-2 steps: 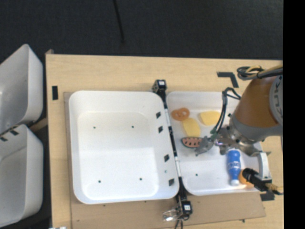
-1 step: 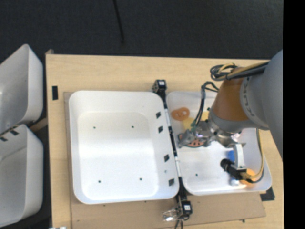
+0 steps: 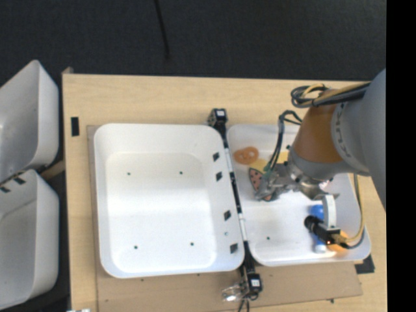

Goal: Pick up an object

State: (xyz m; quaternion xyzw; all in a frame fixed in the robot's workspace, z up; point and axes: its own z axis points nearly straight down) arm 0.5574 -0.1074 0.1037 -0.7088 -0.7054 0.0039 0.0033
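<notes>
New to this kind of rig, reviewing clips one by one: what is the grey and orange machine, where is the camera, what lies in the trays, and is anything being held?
One camera is fixed above the bench, looking down at a slant. The grey shape with the orange band coming in from the right is a robot arm. Its end effector, the grasping part, sits low inside the right bin, which stands beside the left bin; both are shallow and white. In the right bin lie an orange ring near the far wall and a small dark object right beside the end effector. Whether it grips that object cannot be told from this angle.
</notes>
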